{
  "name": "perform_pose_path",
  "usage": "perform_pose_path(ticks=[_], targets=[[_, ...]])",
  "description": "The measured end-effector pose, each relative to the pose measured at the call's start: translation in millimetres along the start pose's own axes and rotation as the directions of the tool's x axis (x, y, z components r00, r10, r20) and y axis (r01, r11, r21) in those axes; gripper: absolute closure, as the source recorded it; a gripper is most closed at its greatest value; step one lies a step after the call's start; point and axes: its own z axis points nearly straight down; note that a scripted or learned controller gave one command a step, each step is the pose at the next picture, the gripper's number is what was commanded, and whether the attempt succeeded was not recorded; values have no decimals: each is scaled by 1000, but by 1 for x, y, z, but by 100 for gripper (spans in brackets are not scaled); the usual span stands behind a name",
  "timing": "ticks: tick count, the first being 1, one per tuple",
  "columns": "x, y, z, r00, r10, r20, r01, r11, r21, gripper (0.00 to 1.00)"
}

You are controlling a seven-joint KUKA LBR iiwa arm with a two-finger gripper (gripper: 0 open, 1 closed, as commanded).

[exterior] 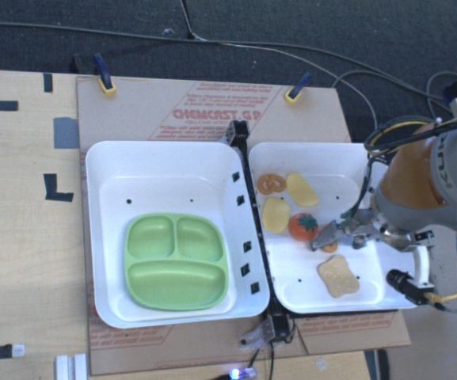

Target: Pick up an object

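You see the wooden bench (22, 236) carrying a cardboard sheet (212, 105), held by two clamps (103, 75) at its far edge. On that sheet, two white bins (105, 172) sit side by side, touching.

Green sectioned plate (177, 261) in left bin (101, 212), well left of the end effector (323, 238). Two blue-yellow clamps (103, 76) (297, 89) on the cardboard sheet (212, 109), far above and left of it. Black cables (212, 42) cross the dark floor beyond. Wooden counter (22, 236) with black tape marks (54, 188) far left.
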Motion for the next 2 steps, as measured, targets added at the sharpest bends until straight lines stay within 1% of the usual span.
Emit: perform_pose_path(ticks=[1, 2], targets=[[0, 1, -11, 1000, 0, 2, 0, 1000, -4, 100], [0, 1, -75, 1000, -1, 0, 1, 1000, -4, 100]])
